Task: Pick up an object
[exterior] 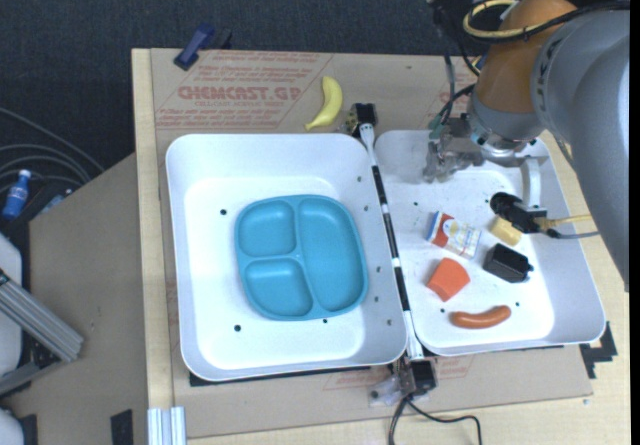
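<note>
Objects for picking, an orange foam block, a reddish sausage and a black block, lie in my right white bin, while the gripper hangs over that bin's far left corner, apart from them.

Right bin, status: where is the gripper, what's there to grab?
Gripper low over right white bin, far corner. Orange block, sausage-shaped toy, black block lying loose nearer the front. Nothing blocking them.
</note>
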`<state>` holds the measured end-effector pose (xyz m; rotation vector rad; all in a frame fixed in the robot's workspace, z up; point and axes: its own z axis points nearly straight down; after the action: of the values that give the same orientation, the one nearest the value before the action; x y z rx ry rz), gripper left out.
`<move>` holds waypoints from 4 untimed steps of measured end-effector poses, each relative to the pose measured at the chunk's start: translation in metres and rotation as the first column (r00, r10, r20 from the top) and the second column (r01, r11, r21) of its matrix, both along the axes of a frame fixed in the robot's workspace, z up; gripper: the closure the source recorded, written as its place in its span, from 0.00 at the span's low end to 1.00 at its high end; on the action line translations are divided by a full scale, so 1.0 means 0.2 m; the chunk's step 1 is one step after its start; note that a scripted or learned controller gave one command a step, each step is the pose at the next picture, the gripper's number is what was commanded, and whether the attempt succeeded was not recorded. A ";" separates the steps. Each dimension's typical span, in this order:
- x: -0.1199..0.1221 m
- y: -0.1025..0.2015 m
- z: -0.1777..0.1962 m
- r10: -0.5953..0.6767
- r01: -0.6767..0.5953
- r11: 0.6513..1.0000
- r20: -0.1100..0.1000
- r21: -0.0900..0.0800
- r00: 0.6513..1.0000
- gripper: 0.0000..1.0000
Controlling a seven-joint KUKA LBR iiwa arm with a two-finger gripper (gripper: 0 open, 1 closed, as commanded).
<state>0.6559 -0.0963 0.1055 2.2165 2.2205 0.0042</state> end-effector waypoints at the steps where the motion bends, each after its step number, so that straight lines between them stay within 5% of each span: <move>1: 0.00 0.00 0.00 0.000 0.000 1.000 0.000 0.000 1.000 0.00; 2: -0.26 -0.01 -0.11 -0.002 0.003 1.000 -0.008 0.002 1.000 0.00; 3: -0.26 -0.01 -0.05 -0.003 0.003 1.000 -0.006 0.002 1.000 1.00; 4: -0.26 -0.01 -0.06 -0.003 0.003 1.000 -0.006 0.002 1.000 0.00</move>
<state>0.6038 -0.0981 0.0944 2.2236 2.2211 0.0002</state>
